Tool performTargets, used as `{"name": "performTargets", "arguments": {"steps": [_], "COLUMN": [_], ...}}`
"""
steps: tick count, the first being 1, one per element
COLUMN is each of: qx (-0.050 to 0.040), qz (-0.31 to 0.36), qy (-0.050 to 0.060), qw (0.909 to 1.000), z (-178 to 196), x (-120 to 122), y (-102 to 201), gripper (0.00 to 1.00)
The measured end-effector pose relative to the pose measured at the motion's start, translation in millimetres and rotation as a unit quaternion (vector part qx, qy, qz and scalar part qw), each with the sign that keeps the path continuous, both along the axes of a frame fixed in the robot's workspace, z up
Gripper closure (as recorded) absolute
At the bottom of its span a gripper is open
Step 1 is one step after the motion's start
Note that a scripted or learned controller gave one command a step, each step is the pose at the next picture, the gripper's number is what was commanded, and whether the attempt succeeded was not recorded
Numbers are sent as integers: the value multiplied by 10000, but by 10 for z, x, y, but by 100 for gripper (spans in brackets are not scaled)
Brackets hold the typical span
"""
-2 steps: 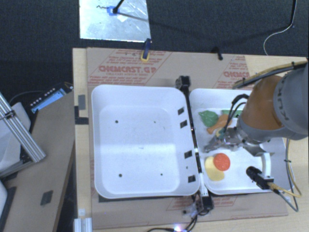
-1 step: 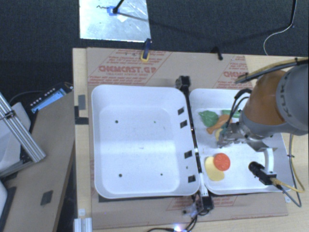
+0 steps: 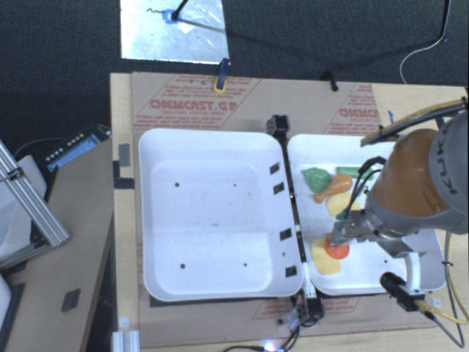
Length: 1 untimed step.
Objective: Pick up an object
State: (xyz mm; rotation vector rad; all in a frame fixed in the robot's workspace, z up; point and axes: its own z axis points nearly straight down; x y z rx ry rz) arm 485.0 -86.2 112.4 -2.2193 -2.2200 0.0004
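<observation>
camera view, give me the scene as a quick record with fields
arm: grey with orange band, reaching in over the right bin
end effector: low over the red piece
right bin: holds green item, orange item, yellow item, red piece on a yellow piece
left bin: white
grasp: cannot tell

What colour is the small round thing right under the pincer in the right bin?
Red; the ball sits against a yellow piece, seen in the camera view.
</observation>
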Motion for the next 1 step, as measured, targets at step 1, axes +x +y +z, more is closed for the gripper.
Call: {"name": "performTargets", "arguments": {"steps": [1], "qx": [-34], "qz": [18], "qy": [-118], "qw": [9999], "z": [1799], "x": [276], "y": [-235], "gripper": [100]}}
